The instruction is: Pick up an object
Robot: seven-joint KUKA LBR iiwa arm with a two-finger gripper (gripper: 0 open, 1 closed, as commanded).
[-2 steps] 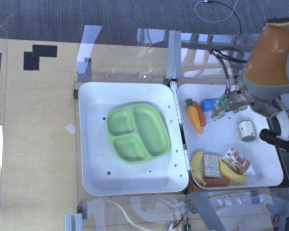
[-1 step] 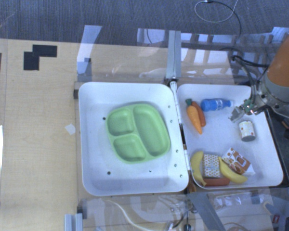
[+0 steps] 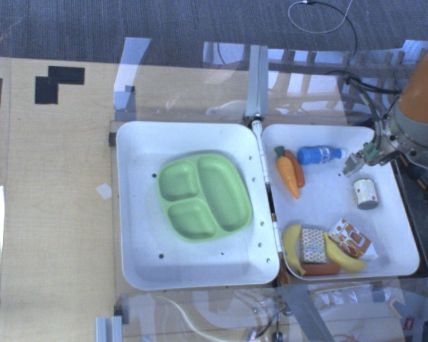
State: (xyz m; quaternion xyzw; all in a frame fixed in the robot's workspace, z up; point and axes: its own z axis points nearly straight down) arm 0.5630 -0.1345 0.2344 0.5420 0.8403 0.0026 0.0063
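Single fixed camera above bench, looking down at a slant. Both white bins in frame: left bin [image 3: 128, 212], right bin [image 3: 403, 241]. Floor at far edge, bench front near. Moderately close. Arm [image 3: 421, 98] entering from right.

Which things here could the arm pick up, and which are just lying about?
Could be picked: carrot, blue bottle, small can, bananas, snack packets, sausage.

Lying about: green divided plate, white bins, cable, black floor markings.

Pale wooden bench [image 3: 50, 212], grey carpet [image 3: 164, 9]
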